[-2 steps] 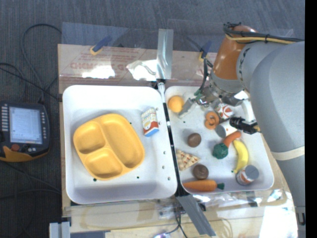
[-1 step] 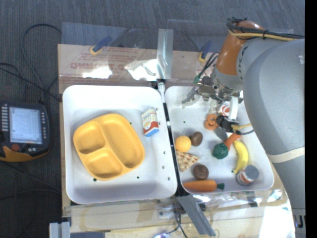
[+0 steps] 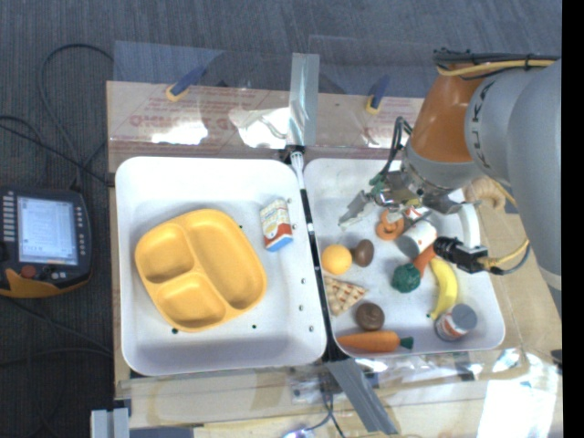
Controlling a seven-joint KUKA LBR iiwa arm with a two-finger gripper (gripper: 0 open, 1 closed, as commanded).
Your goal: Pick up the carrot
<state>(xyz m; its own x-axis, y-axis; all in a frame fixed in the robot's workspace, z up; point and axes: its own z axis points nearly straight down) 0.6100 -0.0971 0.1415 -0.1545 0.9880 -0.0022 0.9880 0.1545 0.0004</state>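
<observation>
The carrot lies on its side along the near edge of the right bin, orange body pointing left, green stub right, just below a brown round piece; the claw hovers well apart from it over the bin's far half, and how far it is open I cannot tell; nothing shows in its hold. The approach step seems in hand; next, it must travel to the near edge and align across the carrot's length.
</observation>
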